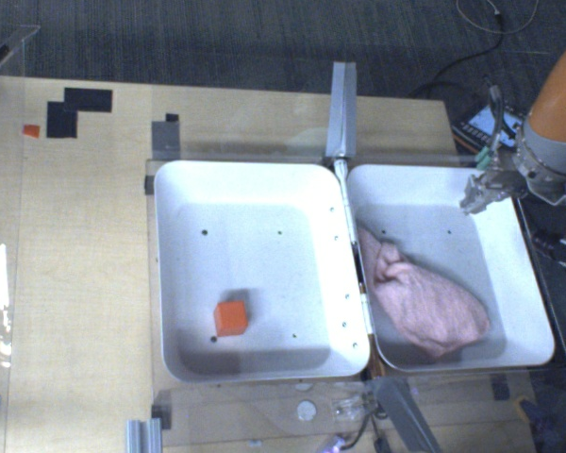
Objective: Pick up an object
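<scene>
An orange block lies near the front left of the left bin. A crumpled pink cloth fills the front half of the right bin, against the divider. My gripper hangs over the right bin's far right corner, well away from the cloth and with nothing seen between its fingers. The orange-banded arm enters from the right edge.
A metal bar runs back from the seam between the bins. Black and orange markers sit on the wooden bench at the far left. Cables lie on the dark floor behind.
</scene>
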### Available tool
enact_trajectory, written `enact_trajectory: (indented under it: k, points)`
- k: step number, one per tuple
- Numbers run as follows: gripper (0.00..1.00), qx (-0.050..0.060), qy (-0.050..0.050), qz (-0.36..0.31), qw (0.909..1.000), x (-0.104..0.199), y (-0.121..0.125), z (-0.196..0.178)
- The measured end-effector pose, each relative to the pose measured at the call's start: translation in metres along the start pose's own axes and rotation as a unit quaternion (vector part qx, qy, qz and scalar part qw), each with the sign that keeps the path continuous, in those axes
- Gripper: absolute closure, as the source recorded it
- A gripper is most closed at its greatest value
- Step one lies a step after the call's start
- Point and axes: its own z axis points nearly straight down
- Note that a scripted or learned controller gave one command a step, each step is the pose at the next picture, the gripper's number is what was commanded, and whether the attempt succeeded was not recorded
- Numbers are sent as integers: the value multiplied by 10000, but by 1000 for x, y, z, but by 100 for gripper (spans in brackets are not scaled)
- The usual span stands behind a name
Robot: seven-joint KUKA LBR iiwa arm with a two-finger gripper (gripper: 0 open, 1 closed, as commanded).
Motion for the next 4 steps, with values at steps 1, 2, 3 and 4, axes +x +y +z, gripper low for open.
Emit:
enact_trajectory:
  k: [1,2,3,4]
  points:
    - [0,1,0,0,10000,0,0,0]
    - [0,38,3,-76,10000,-9,-82,71]
    - [0,-41,-19,-561,9984,10,-105,117]
    - [0,-46,-9,-646,9979,58,-77,117]
